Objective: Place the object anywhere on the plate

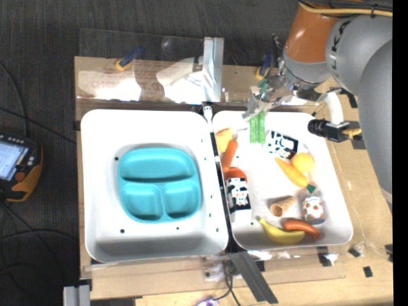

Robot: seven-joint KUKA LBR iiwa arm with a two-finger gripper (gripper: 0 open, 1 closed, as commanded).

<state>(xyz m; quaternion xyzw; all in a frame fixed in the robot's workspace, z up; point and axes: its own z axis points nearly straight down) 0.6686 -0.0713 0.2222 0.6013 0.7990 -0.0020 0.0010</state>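
A cyan three-compartment plate (159,183) lies in the left bin (102,234). My gripper (262,105) hangs over the far left corner of the right bin (338,228), just right of the divider. A slim green object (257,129) hangs upright from the fingertips, pinched at its top end. Its lower end hovers over the bin floor near a carrot (228,153). The gripper and the green object are well to the right of the plate.
The right bin holds a cow-patterned bottle (238,193), a black-and-white toy (281,144), a yellow-orange piece (297,166), a cone (284,204), a banana (281,233) and a sausage (299,225). Crumpled plastic (185,75) lies behind the bins.
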